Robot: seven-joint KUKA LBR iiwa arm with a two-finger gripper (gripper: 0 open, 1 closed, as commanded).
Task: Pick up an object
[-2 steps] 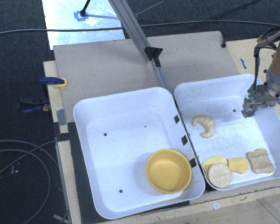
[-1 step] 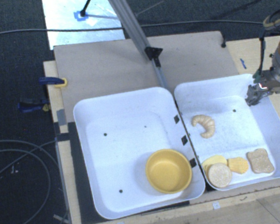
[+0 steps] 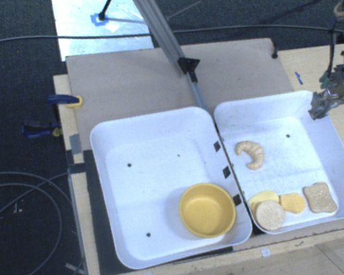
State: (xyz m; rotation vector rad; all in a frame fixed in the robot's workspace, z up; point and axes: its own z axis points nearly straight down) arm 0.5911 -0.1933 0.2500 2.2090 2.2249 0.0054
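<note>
Objects for picking are seen lying in the right bin (image 3: 336,141), all well apart from the jaws (image 3: 319,109), which are found at the upper right rim of that bin, at the end of the grey arm reaching in from the right. How far the jaws are parted cannot be told, as they are small and dark against the rim; nothing is seen held between them. Nearest to them, a pale croissant-shaped piece (image 3: 251,153) is placed toward the middle of the right bin, below and to the left of the jaws. Farther off, along the bin's near edge, a slice of toast (image 3: 320,198) is laid at the right, an orange-yellow piece (image 3: 292,203) beside it, and a round cracker-like disc (image 3: 270,215) next, overlapping a yellow piece (image 3: 264,199) behind it. In the left bin (image 3: 120,173), a yellow bowl (image 3: 207,209) is set upright in the near right corner. Both bins are carried on the tabletop (image 3: 231,61). No writing can be read on anything.
</note>
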